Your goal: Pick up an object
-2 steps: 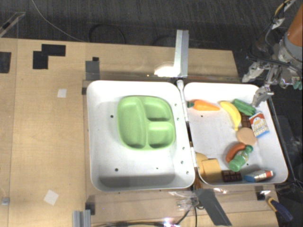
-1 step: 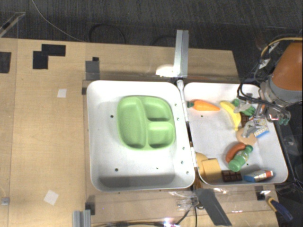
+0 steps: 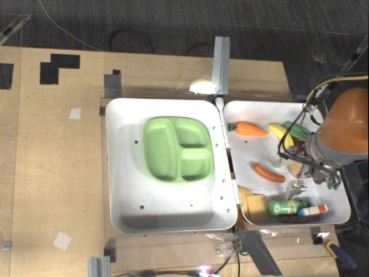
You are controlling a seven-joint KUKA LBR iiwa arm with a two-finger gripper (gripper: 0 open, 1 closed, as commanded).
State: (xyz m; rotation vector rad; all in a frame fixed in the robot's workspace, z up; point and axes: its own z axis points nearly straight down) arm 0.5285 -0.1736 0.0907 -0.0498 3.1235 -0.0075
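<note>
Green bottle (image 3: 282, 207) lies untouched along the right bin's (image 3: 346, 212) front edge. Gripper (image 3: 298, 184) hangs just above it; finger state cannot be told. Judged approach step; next, descend and close squarely.

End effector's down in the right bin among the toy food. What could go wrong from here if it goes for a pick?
1. The end effector hangs between the hot dog and the green bottle; a slightly off descent could knock either aside rather than grip it.
2. The bottle lies against the yellow block near the right bin's front wall, leaving little room for the fingers.
3. Loose cables hang over the corn and may snag.
</note>
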